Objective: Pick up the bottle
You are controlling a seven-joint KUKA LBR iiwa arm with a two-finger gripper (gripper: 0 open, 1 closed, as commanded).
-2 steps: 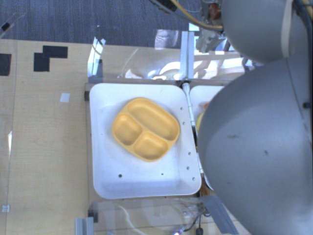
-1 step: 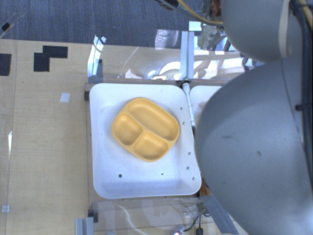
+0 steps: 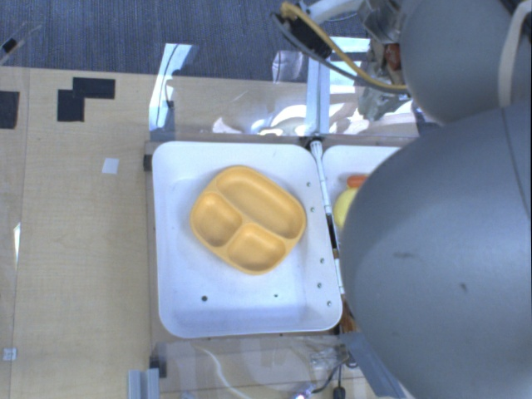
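Observation:
The grey arm (image 3: 440,248) fills the right side of the camera view and covers most of the right bin (image 3: 366,158). At that bin's left edge a small yellow thing (image 3: 343,199) and a bit of orange (image 3: 356,179) peek out from under the arm. I cannot tell whether either is the bottle. The gripper itself is hidden behind the arm's body.
The left bin (image 3: 183,298) holds a yellow divided plate (image 3: 248,218) lying slightly turned near its middle. A metal divider (image 3: 327,214) runs between the two bins. Cables and a clear shield (image 3: 316,65) stand behind the bins.

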